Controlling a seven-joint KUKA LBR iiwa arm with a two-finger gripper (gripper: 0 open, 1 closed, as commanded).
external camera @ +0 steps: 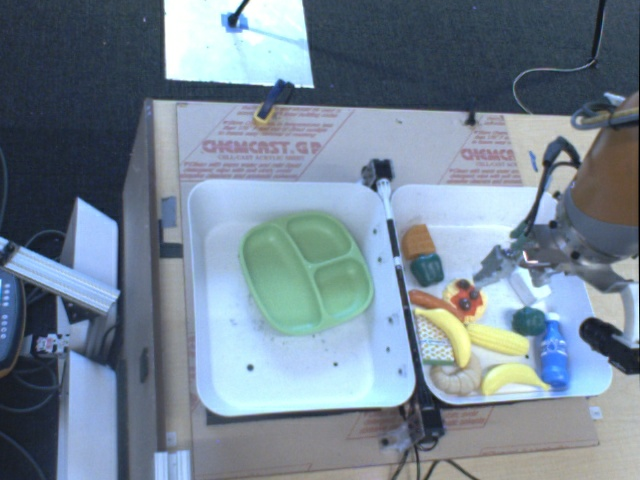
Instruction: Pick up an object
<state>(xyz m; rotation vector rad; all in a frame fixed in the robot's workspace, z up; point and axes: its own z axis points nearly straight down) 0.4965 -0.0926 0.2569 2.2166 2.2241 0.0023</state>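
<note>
Front of right bin (600,373): bananas (512,377), blue bottle (552,353) packed tight w/ other toys, so you aim the gripper (512,273), fingers spread w/ nothing betw. them, hovering mid-bin, at the green piece (529,320) just below it, approx. vertical descent, avoiding the bottle.

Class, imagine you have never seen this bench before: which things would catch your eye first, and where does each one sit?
The pale green divided plate stands out first, lying alone in the left bin. Next comes the bright jumble in the right bin: yellow bananas, a blue bottle and other toy food. Above that bin's right side hangs the gripper of the grey arm.
</note>
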